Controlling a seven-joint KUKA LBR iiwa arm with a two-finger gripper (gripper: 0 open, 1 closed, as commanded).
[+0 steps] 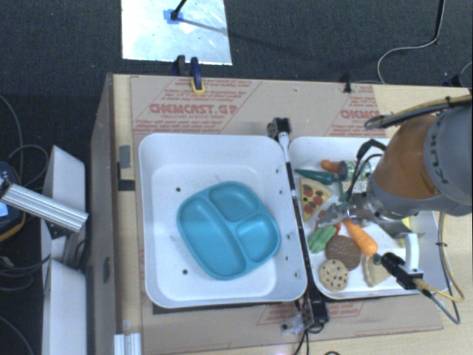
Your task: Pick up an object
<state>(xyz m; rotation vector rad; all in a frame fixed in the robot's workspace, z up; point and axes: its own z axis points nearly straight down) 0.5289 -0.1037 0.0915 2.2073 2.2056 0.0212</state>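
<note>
Orange toy carrot [361,237] lies in the right bin [429,281], just beside the gripper [341,214] among pizza slice [313,197], green pod [321,237] and cookies [334,274]. You can't tell how the gripper is set; the arm's bulk blocks it. Descend squarely over the carrot, probably the clearest target, and avoid crowding neighbours. A blue divided plate [228,230] sits in the left bin [159,168].

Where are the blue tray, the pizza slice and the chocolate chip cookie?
blue tray [228,229], camera view, centre divider.
pizza slice [313,198], camera view, middle of the topping.
chocolate chip cookie [333,275], camera view, centre of its face.
</note>
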